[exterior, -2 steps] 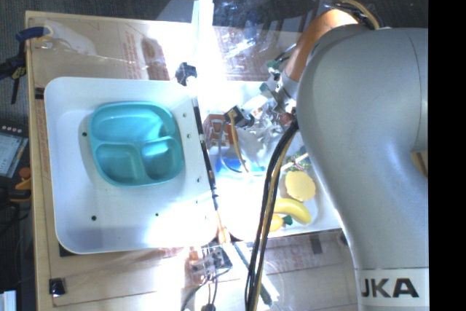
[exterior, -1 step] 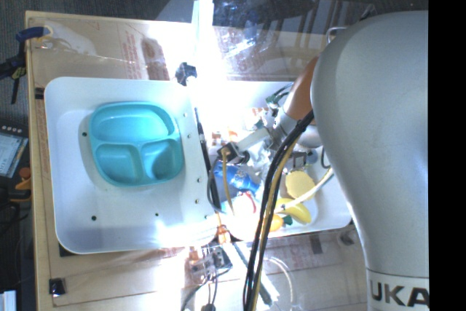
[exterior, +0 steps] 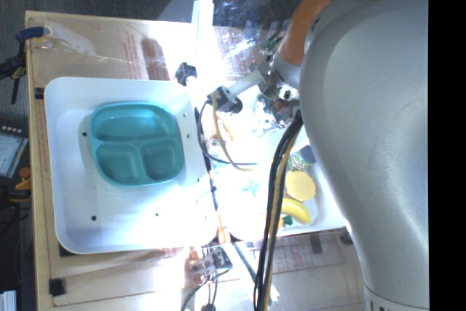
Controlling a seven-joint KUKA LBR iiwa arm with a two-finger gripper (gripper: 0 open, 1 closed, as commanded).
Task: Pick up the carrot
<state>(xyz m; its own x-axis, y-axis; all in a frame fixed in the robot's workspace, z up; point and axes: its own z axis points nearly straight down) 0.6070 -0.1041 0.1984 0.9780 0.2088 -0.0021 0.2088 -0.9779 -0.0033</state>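
You have the grey arm (exterior: 364,142) reaching across the right bin (exterior: 324,218), and its gripper (exterior: 278,104) sits low over the upper part of that bin, washed out by strong glare, so you cannot tell whether it is spread or closed. A thin orange shape, likely the carrot (exterior: 223,130), lies near the bin's left wall, apart from the gripper. Two yellow items (exterior: 300,187) sit close together beside the arm. In the left bin (exterior: 65,156), a teal divided tray (exterior: 137,142) lies flat

Harsh glare washes out the right bin (exterior: 240,211) (detail nearly lost), while the left bin (exterior: 65,178) is evenly lit and sharp.
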